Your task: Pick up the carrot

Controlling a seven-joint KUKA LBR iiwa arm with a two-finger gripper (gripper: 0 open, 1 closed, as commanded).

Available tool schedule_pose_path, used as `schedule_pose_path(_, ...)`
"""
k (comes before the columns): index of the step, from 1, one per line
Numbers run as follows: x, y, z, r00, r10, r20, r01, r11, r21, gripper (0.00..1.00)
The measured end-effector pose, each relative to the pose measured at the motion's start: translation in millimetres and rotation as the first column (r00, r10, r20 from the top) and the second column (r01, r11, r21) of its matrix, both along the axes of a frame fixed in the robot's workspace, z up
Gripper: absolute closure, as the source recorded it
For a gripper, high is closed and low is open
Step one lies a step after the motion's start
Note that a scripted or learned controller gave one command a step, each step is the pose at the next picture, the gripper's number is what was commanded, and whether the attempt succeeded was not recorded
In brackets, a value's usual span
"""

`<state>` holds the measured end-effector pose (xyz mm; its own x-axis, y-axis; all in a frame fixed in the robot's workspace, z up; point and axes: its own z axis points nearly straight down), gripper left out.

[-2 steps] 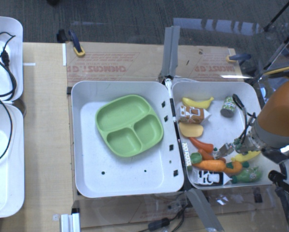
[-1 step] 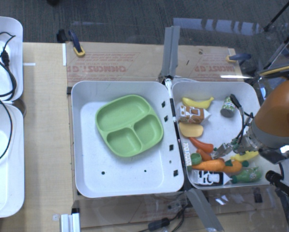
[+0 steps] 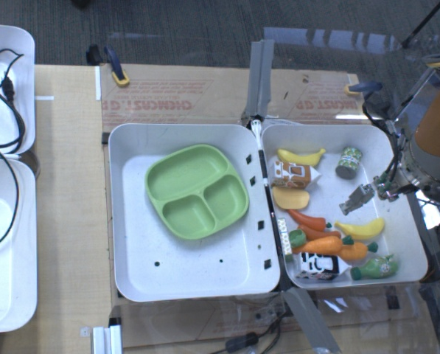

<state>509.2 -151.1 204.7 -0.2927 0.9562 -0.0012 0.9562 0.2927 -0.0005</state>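
The gripper is seen low over the right bin, above bare floor; whether it is released or clenched cannot be told. Just below it lies a banana. The carrot is found beneath that banana, near the bin's front, well apart from the gripper. A green divided plate is set in the left bin.

The orange carrot with green top lies at 6 o'clock in the white right bin, yellow bananas at 11 o'clock, a pale-green divided plate centring the white left bin.
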Motion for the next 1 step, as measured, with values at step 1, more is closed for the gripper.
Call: schedule_pose_path(1,40.9,-21.5,44.1,0.995,-0.103,0.0,0.103,0.995,-0.001,0.0)
